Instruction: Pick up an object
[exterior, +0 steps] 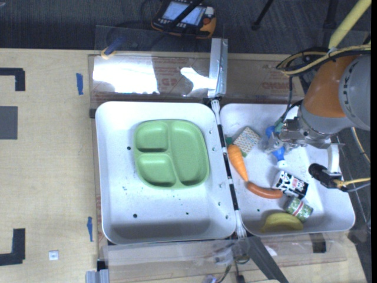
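Right bin [347, 217] crowded, carrot [238, 161] by its left wall, arm [330, 102] over far edge

I count two bins [112, 122]. One plate [171, 152] lies in the left. Beside it: one carrot [237, 161], one sausage [263, 190], one banana [281, 220].

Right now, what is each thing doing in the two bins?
Green tray: flat in the left bin, nothing on it.
Carrot: lying in the right bin.
Sausage: lying flat.
Banana: lying by the near wall.
Black-and-white box: tilted.
Gripper: low over the right bin.
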